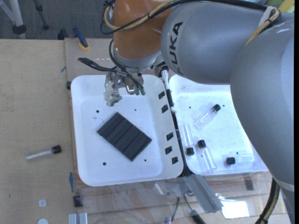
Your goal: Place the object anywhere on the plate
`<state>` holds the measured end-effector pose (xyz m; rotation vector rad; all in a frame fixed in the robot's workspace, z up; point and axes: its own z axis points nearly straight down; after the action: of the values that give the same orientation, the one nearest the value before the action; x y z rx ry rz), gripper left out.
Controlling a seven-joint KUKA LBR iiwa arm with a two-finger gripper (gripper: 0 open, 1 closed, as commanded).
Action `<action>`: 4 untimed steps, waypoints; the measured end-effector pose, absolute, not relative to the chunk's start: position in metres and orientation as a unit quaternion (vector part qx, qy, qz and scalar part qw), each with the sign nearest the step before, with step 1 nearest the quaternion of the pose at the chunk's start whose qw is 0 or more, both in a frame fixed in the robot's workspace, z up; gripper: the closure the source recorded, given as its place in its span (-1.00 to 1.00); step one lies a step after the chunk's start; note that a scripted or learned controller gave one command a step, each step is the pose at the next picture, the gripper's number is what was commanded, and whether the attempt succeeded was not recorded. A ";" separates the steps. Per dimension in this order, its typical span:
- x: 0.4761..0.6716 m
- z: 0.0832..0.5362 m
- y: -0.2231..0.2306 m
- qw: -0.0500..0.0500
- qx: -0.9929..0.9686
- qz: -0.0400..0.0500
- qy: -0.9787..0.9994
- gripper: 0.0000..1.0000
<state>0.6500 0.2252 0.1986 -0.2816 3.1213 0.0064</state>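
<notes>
We see the gripper (113,96) hanging over the left bin (84,139), beyond the ribbed black plate (124,136); its state we cannot tell.

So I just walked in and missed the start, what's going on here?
A grey KUKA arm reaches in over the left bin, its pincer hanging above the dark ridged plate lying there. Several clear vials with black caps lie in the right bin, and one more lies on the bench.

claw (122,91) low, pointing down
</notes>
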 end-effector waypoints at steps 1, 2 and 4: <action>0.661 0.202 0.226 0.004 -0.356 0.002 0.934 1.00; 0.667 0.202 0.215 0.004 -0.586 0.001 0.810 1.00; 0.666 0.214 0.226 0.004 -0.886 0.001 0.464 1.00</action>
<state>0.6664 0.2262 0.2142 -2.7772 1.4532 0.0022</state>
